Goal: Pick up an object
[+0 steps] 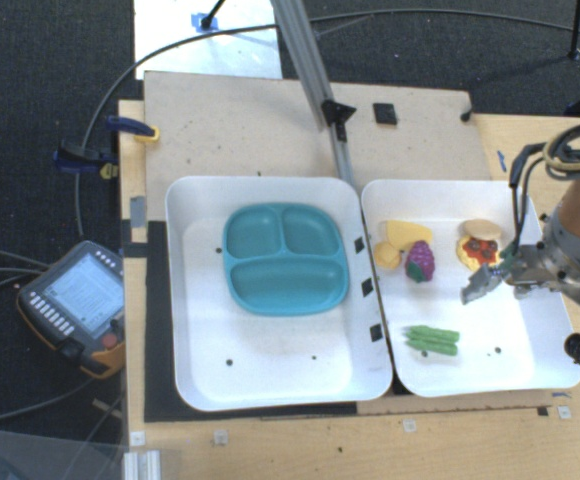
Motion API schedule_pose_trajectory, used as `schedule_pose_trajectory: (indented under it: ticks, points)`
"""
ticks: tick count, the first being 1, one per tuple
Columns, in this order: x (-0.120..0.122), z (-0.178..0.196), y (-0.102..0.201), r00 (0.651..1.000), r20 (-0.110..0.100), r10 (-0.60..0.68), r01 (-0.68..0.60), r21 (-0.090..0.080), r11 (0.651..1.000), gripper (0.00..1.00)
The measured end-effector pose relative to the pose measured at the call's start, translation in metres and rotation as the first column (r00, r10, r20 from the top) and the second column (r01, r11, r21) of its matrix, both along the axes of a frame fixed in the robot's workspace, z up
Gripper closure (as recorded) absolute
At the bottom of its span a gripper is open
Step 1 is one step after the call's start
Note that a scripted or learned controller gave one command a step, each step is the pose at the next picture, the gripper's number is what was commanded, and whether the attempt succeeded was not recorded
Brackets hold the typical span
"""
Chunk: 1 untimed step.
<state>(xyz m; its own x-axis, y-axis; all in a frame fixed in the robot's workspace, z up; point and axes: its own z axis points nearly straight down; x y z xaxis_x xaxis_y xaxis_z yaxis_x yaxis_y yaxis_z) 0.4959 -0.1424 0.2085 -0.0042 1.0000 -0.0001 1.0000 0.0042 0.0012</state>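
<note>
The right bin [540, 363] holds several toy foods: a yellow cheese wedge [407, 234], a small yellow piece [386, 256], a purple grape bunch [420, 261], a sandwich-like piece with red and tan [479, 245], and green beans [431, 339]. My gripper [482, 283] hangs over the right bin, just below the sandwich piece and to the right of the grapes. Nothing shows between its tips.
The left bin [200, 358] holds a teal divided plate [285, 259]. A grey pole [305, 48] slants down to the bins' joint. A teach pendant [75, 303] lies left of the bench. Cables run across the dark floor.
</note>
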Motion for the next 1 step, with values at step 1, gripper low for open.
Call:
schedule_pose_trajectory:
  ticks: [1]
  points:
    - [0.0004,-0.0604,0.0073,1.0,-0.005,-0.002,0.002,0.001,1.0,0.0]
